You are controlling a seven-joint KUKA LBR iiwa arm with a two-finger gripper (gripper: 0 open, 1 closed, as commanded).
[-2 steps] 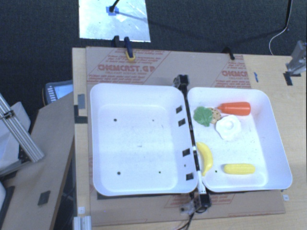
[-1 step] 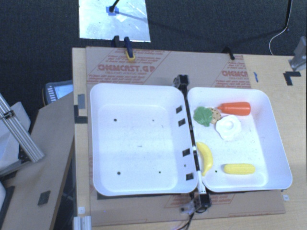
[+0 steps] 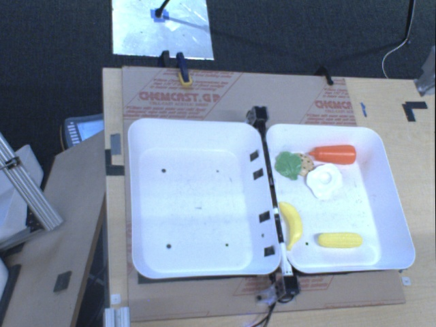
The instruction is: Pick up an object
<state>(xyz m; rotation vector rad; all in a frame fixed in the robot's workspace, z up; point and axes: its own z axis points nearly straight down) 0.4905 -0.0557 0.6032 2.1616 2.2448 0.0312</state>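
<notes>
The right bin [image 3: 390,182] holds several toy foods. An orange carrot [image 3: 334,154] lies near its far side, with a green broccoli piece [image 3: 289,164] to its left. Just below them sits a white fried egg [image 3: 323,181]. A yellow banana [image 3: 292,223] lies against the bin's left wall, and a yellow corn cob [image 3: 339,240] rests near the front.
The left bin [image 3: 143,182] stands beside the right one, joined by a black clip strip [image 3: 267,182]. Both rest on a cardboard sheet [image 3: 204,90] on the wooden bench. A shiny metal plate [image 3: 162,19] lies on the dark floor behind.
</notes>
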